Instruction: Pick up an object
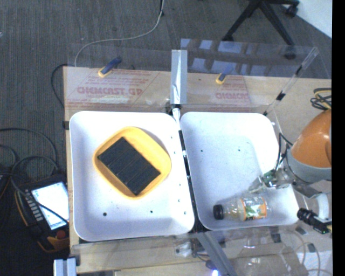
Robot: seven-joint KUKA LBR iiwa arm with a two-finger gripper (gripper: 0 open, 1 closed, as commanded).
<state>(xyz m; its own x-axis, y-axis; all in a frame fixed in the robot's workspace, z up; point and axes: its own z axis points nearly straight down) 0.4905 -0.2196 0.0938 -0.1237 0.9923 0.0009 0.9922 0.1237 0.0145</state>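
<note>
A small clear plastic bottle (pixel 242 209) with a black cap and an orange label lies on its side near the front edge of the right bin (pixel 226 156). A yellow dish holding a dark ribbed pad (pixel 131 162) rests in the middle of the left bin (pixel 86 178). The arm's orange and grey wrist (pixel 314 151) is at the right edge of the view, over the right bin's front right corner. The gripper (pixel 271 178) hangs just above and to the right of the bottle, and nothing shows between its tips.
A clear plastic wall stands behind the bins, with a metal post (pixel 178 75) at its middle. A tablet-like device (pixel 47 202) and cables lie on the floor to the left. An office chair base (pixel 267 16) stands at the back.
</note>
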